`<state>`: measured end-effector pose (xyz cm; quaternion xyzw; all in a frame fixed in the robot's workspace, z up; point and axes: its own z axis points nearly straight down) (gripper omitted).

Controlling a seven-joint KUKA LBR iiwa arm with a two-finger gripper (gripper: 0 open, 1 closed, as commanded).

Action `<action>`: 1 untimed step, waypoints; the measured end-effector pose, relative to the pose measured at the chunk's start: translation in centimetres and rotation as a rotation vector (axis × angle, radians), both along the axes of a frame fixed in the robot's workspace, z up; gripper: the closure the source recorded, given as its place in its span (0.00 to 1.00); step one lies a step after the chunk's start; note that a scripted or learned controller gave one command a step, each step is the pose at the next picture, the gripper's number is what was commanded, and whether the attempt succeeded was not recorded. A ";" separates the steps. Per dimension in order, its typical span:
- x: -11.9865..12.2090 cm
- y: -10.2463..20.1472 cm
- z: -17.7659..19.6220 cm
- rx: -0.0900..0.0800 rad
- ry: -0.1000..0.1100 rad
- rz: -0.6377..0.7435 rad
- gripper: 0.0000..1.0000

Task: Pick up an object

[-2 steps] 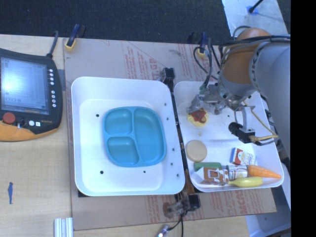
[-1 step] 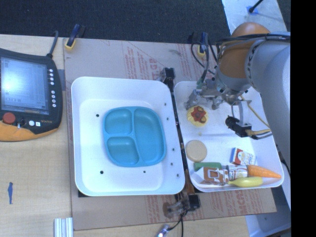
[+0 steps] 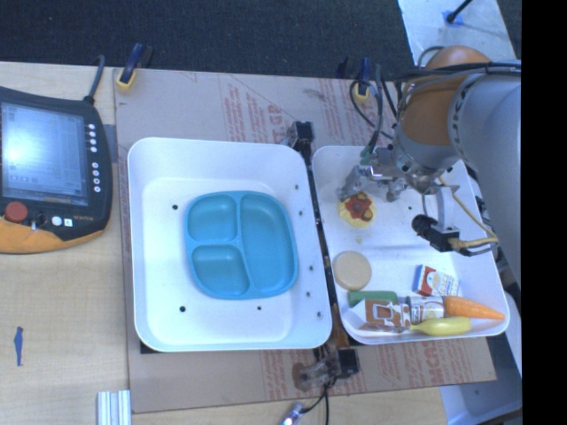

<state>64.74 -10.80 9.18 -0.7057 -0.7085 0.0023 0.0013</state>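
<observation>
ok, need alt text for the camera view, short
Seen from above, a grey robot arm reaches in from the right, its hand low over the right white bin, just above a small yellow and red toy food. A round cookie, carrot, banana and small cartons lie nearer the camera. The left white bin holds a blue divided plate.

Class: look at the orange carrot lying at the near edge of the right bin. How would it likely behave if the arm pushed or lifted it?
The carrot tapers to a point, so it would probably roll in an arc if pushed. Its glossy surface suggests hard plastic: likely stiff, light and slippery. It lies against the right bin wall beside the yellow banana, so there is little room for a grip.
</observation>
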 end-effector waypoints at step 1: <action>0.9 0.4 0.0 0.000 -0.003 0.002 0.00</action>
